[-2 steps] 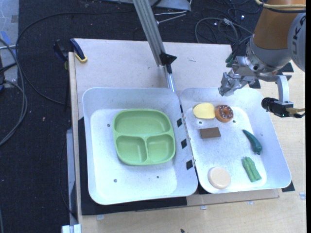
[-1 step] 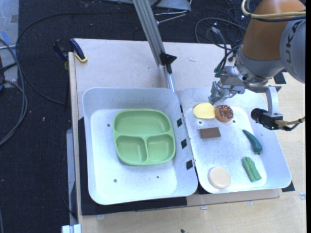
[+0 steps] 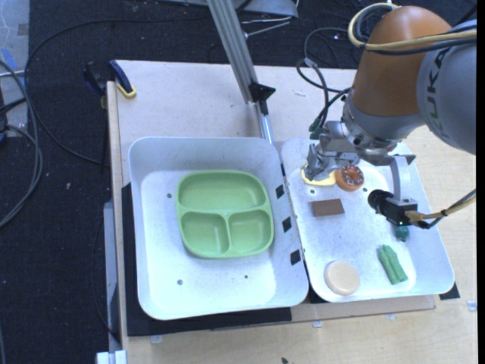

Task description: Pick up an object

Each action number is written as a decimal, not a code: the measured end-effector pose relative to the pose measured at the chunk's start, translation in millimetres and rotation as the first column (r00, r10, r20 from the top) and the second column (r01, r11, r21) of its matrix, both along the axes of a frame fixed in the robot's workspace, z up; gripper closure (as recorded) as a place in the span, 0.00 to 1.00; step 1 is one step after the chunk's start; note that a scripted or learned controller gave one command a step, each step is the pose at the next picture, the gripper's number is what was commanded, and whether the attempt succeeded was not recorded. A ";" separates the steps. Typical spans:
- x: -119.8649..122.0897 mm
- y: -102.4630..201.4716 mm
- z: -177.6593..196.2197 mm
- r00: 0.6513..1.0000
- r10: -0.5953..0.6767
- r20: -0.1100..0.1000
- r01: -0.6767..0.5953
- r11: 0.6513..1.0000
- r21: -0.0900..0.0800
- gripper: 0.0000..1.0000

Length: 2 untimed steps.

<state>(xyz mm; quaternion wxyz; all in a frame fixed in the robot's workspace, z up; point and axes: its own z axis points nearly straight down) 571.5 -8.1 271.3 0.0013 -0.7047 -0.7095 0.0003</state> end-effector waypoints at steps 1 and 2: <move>-24.8 43.9 -1.6 1.000 0.001 -0.001 -0.001 1.000 0.000 1.00; -61.3 91.7 -16.7 1.000 0.000 -0.003 0.000 1.000 -0.001 1.00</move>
